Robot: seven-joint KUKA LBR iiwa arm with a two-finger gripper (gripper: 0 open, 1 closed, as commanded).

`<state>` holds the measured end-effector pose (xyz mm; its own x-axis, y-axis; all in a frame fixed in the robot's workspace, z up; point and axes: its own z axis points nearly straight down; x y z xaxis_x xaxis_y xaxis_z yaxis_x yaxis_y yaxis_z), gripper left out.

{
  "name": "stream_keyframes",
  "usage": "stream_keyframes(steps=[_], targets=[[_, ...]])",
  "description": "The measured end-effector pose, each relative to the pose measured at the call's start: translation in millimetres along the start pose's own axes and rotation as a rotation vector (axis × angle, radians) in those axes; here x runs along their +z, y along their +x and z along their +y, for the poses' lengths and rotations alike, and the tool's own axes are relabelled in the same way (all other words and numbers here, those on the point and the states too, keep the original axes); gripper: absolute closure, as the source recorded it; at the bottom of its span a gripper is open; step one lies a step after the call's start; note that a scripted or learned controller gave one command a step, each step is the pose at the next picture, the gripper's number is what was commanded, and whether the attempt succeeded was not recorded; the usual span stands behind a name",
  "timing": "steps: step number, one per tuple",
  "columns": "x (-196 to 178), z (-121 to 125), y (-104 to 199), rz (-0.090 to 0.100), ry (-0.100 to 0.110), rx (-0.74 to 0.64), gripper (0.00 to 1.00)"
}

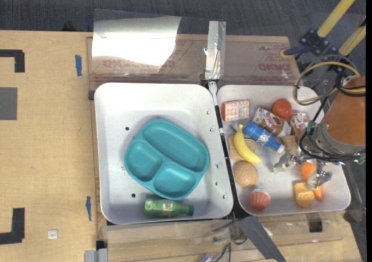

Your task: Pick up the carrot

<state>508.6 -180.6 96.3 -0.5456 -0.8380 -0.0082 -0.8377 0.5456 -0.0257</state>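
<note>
pincer [317,178] at carrot [307,169], labels unreadable

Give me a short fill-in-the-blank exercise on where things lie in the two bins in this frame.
1. The teal divided plate lies in the ____ bin of the view.
2. The green bottle lies on its side, nearer the bin's ____ edge than the plate is.
3. The yellow banana lies in the right bin, just above a ____ bun.
4. The tool sits over the ____ bin.

Missing words: left; bottom; tan; right
</note>
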Motion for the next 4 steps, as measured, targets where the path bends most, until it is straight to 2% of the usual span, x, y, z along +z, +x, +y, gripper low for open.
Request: stream_keyframes(steps=[1, 2, 3, 4], targets=[[-11.1, -1.9, -1.5, -0.002, 0.006, 0.000, 1.00], [-8.3, -3.8, 38.8, 0.002, -0.023, -0.183, 1.00], [-69.8, 35.2, -47.5, -0.001, -0.019, -0.120, 1.00], [-133.9, 19.6, 13.6, -0.001, -0.020, -0.514, 1.00]])
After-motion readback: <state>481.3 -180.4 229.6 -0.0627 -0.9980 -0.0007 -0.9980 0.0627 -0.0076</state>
